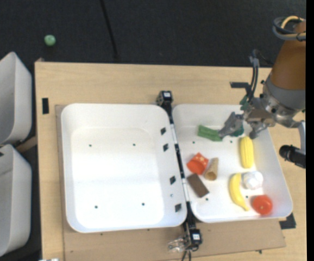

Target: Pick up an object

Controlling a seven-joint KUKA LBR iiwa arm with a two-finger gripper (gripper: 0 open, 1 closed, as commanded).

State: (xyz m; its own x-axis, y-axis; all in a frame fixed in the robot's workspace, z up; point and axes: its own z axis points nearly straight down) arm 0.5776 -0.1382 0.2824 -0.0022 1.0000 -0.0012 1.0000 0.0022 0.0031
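Camera view from above the bench, slanted. The right bin (287, 197) holds all the loose items; the left bin (70, 145) sits beside it across the central divider. My gripper (234, 126) hangs low over the upper part of the right bin, with the arm (288, 64) entering from the right edge of the view.

The nearest candidate is the green object (209, 132), an elongated piece lying flat on the bin floor. It sits immediately to the view's left of the gripper, its right-hand end meeting or passing under the dark finger hardware. Its long axis runs roughly left to right across the view, dipping slightly toward the gripper. I cannot tell how wide the gripper stands, nor whether anything lies between its tips; at this resolution the finger hardware merges with the end of the green piece.

Other items lie farther off, toward the bottom of the view: a yellow corn-like piece (246, 151) just below the gripper, a red object (198, 163) and a tan cone (211, 169) near the bin's middle, a brown block (198, 186), a banana (237, 191), a white object (252, 180) and a red ball (262, 204).

I judge the coming move turns on a short shift leftward along the green piece, closing across its narrow width.
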